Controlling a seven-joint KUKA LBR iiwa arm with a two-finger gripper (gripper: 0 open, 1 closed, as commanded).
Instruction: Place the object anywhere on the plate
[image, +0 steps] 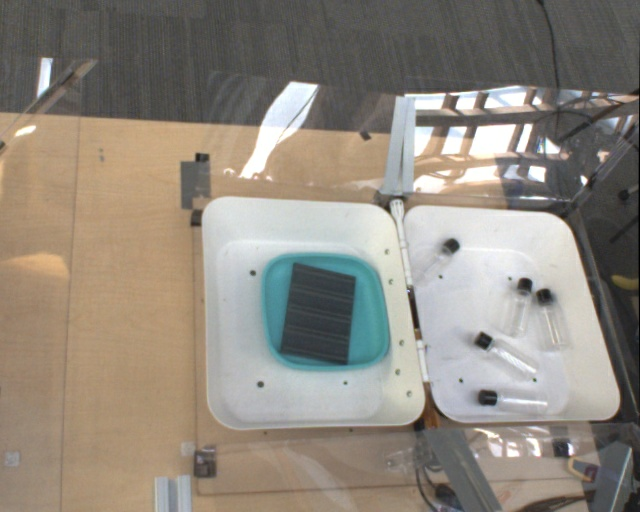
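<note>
A dark ribbed block (319, 314) is seen lying flat on the teal plate (374, 345), inside the left bin (232, 395). Five clear black-capped vials (504, 352) are scattered across the right bin (580, 390). The claw's state cannot be told.

Square teal plastic plate (372, 330); dark grey ribbed rectangular block (319, 314); two shallow white bins (230, 330); five clear glass vials with black caps (503, 350); pale tan wooden worktop (100, 330).
</note>
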